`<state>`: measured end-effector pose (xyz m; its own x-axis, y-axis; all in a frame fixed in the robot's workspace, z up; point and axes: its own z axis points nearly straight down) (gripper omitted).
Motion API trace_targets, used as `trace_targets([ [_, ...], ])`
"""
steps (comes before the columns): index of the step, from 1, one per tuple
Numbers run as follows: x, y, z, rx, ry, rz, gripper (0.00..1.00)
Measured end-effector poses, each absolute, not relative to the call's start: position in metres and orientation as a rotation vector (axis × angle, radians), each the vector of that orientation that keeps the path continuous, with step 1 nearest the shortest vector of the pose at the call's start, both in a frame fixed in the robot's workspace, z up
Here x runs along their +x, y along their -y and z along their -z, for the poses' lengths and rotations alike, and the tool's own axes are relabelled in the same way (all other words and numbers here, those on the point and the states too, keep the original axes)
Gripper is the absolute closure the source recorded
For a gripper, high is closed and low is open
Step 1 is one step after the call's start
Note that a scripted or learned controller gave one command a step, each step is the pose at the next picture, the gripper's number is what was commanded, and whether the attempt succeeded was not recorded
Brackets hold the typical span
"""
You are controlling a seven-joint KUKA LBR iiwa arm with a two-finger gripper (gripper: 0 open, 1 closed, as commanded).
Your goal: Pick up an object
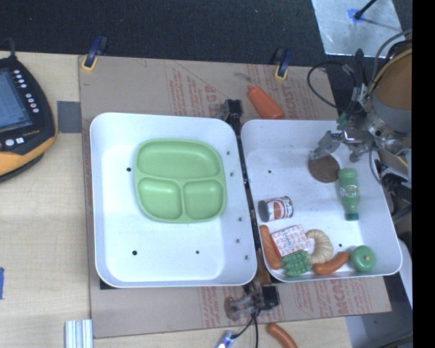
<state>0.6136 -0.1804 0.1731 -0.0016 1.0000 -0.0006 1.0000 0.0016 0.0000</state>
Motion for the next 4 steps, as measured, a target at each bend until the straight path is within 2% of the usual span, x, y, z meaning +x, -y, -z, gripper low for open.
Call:
trace_targets([
  [1,0.632,0.202,-0.090,2.220,-2.229,0.008,0.00],
  [2,0.657,0.177,-0.092,2.216,-2.228,0.003,0.00],
  [3,0.658,0.177,-0.105,2.211,-2.229,0.001,1.00],
  [4,0.607,0.209,-0.096,2.214,-2.229,-0.011,1.00],
])
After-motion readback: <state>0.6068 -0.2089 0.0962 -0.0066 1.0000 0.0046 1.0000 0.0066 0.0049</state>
